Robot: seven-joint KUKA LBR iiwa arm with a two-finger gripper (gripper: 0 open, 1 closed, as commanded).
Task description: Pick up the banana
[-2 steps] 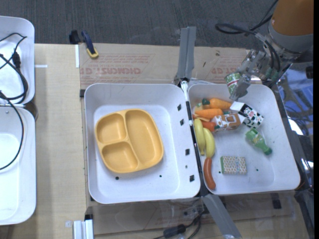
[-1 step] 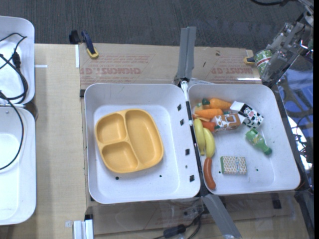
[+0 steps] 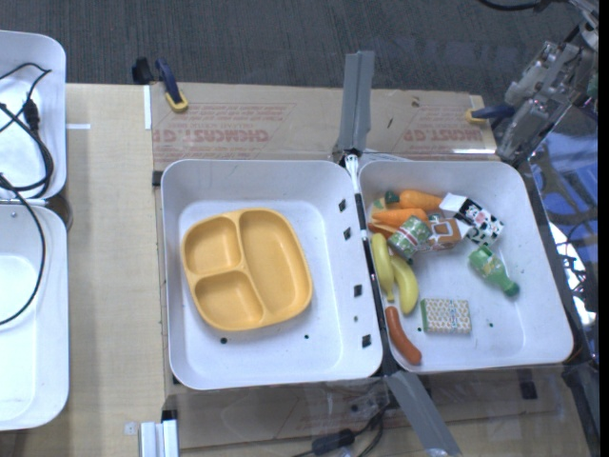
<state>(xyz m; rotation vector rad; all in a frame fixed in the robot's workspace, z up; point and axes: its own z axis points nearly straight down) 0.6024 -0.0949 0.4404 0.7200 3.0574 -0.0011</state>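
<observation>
We see the banana lying at the right bin's left wall, long axis roughly twelve-to-six, toward seven o'clock from the gripper, whose grip we cannot tell, likely hovering well apart.

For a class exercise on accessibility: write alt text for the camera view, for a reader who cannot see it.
Two shallow white bins sit side by side on a bench: the left bin holds a yellow divided plate, the right bin a banana among toy foods along its left wall. The arm's tool hangs beyond the right bin's far corner.
</observation>
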